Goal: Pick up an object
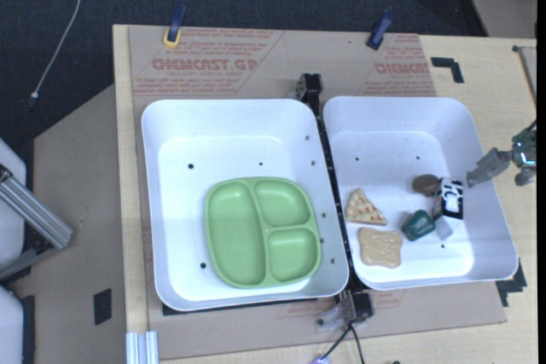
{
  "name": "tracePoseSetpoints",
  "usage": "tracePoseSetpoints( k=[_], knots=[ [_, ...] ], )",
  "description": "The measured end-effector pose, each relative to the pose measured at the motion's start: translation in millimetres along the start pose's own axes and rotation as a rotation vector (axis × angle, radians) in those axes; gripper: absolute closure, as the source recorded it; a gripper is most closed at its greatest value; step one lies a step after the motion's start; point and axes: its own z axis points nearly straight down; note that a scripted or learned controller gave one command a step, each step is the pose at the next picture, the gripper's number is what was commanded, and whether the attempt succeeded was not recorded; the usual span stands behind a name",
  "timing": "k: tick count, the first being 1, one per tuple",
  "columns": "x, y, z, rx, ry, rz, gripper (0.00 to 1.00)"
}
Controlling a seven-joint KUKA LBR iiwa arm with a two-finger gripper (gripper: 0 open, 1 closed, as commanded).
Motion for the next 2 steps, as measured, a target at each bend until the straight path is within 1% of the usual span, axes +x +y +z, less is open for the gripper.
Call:
tracePoseSetpoints(
  k=[1, 2],
  knots=[
    [0, 0, 0, 0.0, 0.0, 0.0, 0.0],
    [-2, 0, 40, 0.001, 0.001, 0.0, 0.0]
  ],
)
